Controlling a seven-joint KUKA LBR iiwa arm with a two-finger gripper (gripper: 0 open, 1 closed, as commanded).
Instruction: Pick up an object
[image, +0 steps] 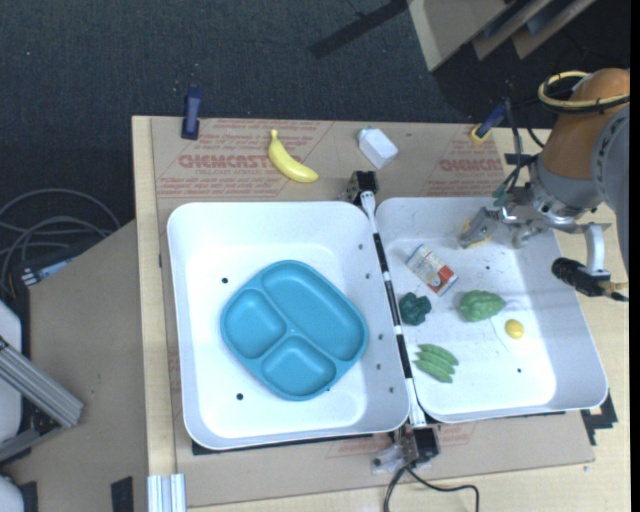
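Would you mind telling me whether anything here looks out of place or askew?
Two things lie outside the bins on the bench: a yellow banana and a small white block, both behind the left bin. The blue divided plate sits skewed in that bin.

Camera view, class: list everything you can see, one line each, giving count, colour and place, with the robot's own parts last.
Bins: two, white, side by side on the bench.
Divided plate: one, blue, left bin.
Small carton: one, white and red, right bin, upper left.
Broccoli: one, dark green, right bin near the divider.
Leafy vegetable: one, light green, right bin, middle.
Pea pod: one, green, right bin, lower left.
Lemon: one, yellow, right bin.
Banana: one, yellow, bench behind bins.
Small block: one, white, beside banana.
Claw: one, grey, over right bin's far edge.
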